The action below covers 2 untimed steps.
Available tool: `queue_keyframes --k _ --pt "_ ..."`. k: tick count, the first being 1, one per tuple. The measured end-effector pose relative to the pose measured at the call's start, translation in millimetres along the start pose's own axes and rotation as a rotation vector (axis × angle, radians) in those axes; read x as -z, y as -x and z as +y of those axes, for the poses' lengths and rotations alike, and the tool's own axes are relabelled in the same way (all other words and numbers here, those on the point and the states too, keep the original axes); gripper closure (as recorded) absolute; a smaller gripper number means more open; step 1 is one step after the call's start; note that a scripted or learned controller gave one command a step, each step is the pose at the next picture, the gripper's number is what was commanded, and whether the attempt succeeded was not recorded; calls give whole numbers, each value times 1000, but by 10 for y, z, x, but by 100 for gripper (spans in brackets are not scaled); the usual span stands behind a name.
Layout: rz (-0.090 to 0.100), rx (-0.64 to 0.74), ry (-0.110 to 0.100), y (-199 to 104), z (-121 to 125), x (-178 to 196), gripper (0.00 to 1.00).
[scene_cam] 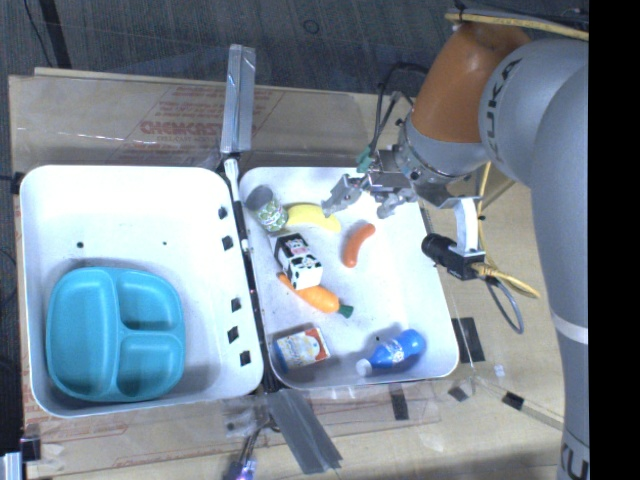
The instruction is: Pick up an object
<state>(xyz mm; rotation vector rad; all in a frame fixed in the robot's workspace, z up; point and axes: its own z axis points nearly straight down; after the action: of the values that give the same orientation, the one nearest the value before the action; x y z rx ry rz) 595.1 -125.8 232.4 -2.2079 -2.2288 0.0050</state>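
My gripper [364, 199] hangs over the far part of the right bin [425, 268], its two fingers spread open with nothing between them. Just left of it lies a yellow banana [311, 216], and just below it an orange sausage [356, 244]. A grey can [265, 208] lies at the bin's far left. A black-and-white dice-like toy [298, 258] sits mid-bin above a carrot [316, 297]. Near the front edge are a small food box [300, 349] and a blue bottle [393, 352].
The left bin [120, 203] holds a turquoise divided tray [116, 334] at its front left. A metal bar [237, 103] rises between the bins at the back. The grey arm with its orange band [470, 68] enters from the upper right.
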Motion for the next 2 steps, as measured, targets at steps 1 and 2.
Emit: queue_keyframes --k 1,2 --pt "0 -162 -1 551 232 -1280 0" --pt "1 -157 -1 543 240 -1169 100"
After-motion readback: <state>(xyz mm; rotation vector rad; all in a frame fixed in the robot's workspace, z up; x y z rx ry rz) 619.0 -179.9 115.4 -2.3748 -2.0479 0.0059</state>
